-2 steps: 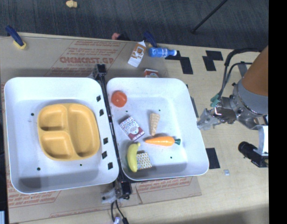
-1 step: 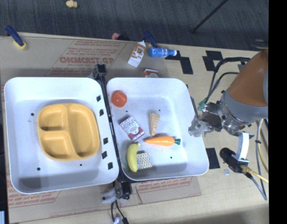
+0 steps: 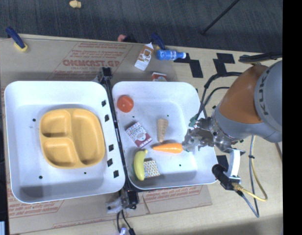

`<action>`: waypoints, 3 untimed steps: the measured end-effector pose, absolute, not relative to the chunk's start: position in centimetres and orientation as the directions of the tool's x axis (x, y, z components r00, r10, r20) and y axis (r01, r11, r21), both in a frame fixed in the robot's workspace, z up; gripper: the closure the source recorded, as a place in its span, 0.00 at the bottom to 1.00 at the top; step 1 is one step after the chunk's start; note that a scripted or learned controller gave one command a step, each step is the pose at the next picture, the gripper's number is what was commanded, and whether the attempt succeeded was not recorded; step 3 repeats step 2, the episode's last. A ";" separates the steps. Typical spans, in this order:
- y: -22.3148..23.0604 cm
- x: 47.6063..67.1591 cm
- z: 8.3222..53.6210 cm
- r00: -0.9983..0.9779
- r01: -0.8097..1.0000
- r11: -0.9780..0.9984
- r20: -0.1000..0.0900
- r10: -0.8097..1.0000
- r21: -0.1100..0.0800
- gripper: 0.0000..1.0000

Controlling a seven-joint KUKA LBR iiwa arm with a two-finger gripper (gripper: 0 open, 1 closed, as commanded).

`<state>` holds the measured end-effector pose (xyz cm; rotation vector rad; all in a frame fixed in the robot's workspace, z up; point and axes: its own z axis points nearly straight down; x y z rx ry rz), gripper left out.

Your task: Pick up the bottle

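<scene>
A small blue bottle [image 3: 166, 55] lies on its side on the cardboard behind the right bin [image 3: 190, 94], outside both bins. My gripper [image 3: 191, 138] is low over the right side of that bin, far in front of the bottle. It sits just right of an orange carrot [image 3: 166, 148], close to the carrot's tip. The arm's grey and orange wrist [image 3: 244, 106] covers the bin's right rim.
The right bin also holds a red ball [image 3: 125, 103], a cone [image 3: 162, 128], a red carton [image 3: 138, 134], a banana [image 3: 139, 164] and a checkered piece [image 3: 151, 169]. A yellow divided plate [image 3: 72, 137] lies in the left bin. A white carton [image 3: 144, 57] lies beside the bottle.
</scene>
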<state>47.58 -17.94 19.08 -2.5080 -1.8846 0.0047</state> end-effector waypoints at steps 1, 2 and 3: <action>-20.2 47.6 20.5 0.647 0.763 -0.647 -0.001 0.763 -0.004 1.00; -19.7 47.6 22.0 0.946 0.323 -0.946 -0.002 0.323 -0.005 1.00; -19.7 47.6 22.0 0.946 0.323 -0.946 -0.002 0.323 -0.005 1.00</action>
